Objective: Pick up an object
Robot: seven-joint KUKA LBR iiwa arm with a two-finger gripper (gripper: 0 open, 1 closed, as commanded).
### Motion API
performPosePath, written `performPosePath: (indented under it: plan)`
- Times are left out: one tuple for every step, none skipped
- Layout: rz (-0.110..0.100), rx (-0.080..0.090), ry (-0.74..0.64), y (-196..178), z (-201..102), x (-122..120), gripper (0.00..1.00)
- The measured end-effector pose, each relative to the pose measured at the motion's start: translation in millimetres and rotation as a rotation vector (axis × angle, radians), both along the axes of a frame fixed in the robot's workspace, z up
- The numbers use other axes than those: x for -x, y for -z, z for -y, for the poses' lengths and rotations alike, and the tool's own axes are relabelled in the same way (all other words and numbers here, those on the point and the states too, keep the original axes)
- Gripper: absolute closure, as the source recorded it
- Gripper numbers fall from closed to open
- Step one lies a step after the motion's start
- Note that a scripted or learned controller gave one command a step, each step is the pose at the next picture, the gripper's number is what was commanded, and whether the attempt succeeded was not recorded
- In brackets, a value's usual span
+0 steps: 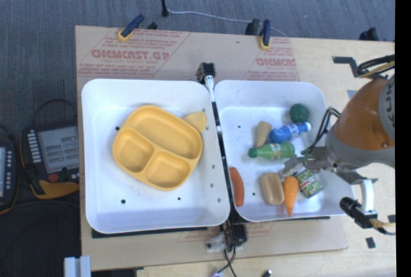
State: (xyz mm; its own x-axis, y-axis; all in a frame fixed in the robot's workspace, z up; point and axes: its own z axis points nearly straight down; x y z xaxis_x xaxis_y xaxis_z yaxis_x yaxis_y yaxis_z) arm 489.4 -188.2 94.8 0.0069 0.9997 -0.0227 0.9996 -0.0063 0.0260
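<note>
My gripper (302, 166) hangs low in the right bin (257, 92), at its right side, under the orange wrist band. It sits just above a small green packet (311, 184) and beside the orange carrot (290, 193). A tan bread roll (271, 187) lies left of the carrot. A green bottle (273, 151) lies just left of the gripper, with a blue bottle (288, 132), a tan cone-shaped piece (262, 133) and a dark green ball (298, 112) behind it. A red sausage-like piece (237, 186) rests on the bin's left rim.
The left bin (103, 205) holds a yellow divided plate (158, 146) and a pale yellow wedge (196, 119). A black-and-white strip (215, 116) runs along the divider between the bins. Clamps (264, 35) sit at the bench's back edge.
</note>
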Motion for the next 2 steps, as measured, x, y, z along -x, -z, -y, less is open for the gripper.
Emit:
performPosePath:
  plan:
    - [0.003,-0.001,0.000,-10.3,-0.7,-1.5,1.00]
    - [0.002,-0.001,0.000,-10.1,-0.9,-1.3,0.00]
